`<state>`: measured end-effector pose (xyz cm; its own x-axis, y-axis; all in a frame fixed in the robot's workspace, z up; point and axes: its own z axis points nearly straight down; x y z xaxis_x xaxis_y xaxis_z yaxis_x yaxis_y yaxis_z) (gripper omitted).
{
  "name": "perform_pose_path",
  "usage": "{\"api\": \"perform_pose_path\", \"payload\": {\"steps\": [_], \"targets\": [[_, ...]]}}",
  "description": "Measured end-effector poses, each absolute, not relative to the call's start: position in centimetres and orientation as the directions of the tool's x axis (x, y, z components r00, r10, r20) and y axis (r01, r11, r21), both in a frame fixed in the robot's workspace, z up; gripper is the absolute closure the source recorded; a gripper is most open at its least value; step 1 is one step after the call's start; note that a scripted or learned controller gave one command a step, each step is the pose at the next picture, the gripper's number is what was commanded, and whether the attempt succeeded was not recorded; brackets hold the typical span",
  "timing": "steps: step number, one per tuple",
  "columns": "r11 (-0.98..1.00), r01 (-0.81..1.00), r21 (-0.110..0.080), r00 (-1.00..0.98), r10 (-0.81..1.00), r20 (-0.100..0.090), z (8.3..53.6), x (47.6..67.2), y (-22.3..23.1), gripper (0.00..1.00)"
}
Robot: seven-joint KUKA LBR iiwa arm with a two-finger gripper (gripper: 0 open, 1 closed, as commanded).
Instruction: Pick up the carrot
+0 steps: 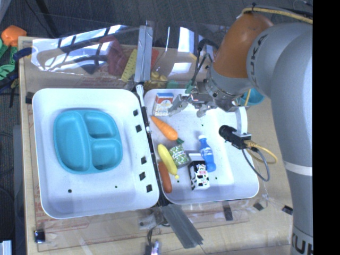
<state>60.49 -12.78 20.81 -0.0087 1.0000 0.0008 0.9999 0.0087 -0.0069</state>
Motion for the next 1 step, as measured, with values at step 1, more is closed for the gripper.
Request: {"api": "perform_pose_path", "payload": {"steps": [1], "targets": [[0.046,0.999,-0.006,-0.046,0.999,0.0,9.32,61.86,-14.02,0.0]]}}
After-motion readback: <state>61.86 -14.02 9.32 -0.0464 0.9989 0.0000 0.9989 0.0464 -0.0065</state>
